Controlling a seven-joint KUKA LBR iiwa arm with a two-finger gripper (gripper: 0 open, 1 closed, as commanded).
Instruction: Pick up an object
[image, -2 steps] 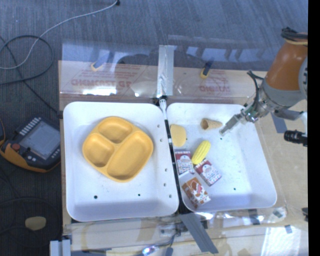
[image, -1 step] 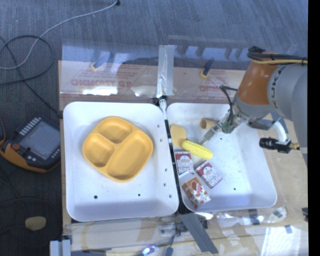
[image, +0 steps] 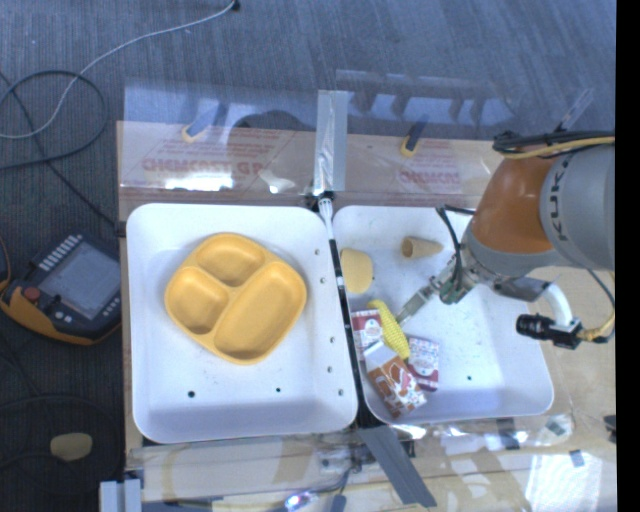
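The right bin (image: 500, 385) holds a yellow corn cob (image: 390, 330), red-and-white snack packets (image: 395, 370), a pale yellow rounded piece (image: 356, 266) by the left wall and a small tan cone (image: 421, 247) near the back. My gripper (image: 412, 304) reaches down-left from the orange-banded wrist (image: 510, 205), its tip just right of the corn cob's upper end. Nothing shows between its fingers.
The left bin (image: 160, 400) carries a yellow three-compartment plate (image: 236, 296). A divider rail (image: 338, 300) runs between the bins. A teach pendant (image: 65, 290) and cables lie on the floor at left. A black cable plug (image: 545, 327) hangs over the right bin's right side.
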